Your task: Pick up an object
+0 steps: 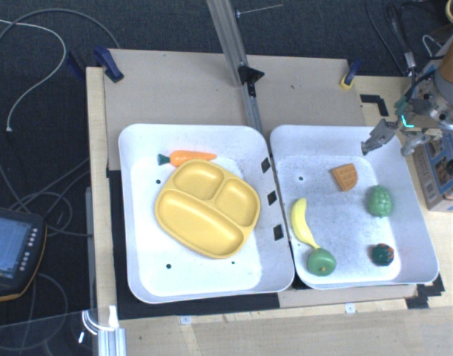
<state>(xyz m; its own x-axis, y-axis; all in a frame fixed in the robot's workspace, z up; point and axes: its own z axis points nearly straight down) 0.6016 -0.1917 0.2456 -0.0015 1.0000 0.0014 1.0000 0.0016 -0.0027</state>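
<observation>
The right bin [404,273] holds a brown square cracker [344,176], a green leafy lump [379,201], a yellow banana [303,223], a green apple [321,261] and a small dark red and green fruit [382,254]. My gripper [393,141] hovers over the bin's far right corner, up and to the right of the cracker. It stands open, with nothing between its fingers [373,141].
The left bin [137,273] carries a yellow divided plate [207,208] with an orange carrot [190,156] just behind it. A metal pole [230,32] rises behind the gap between the bins. Cables [33,43] lie on the floor at the left.
</observation>
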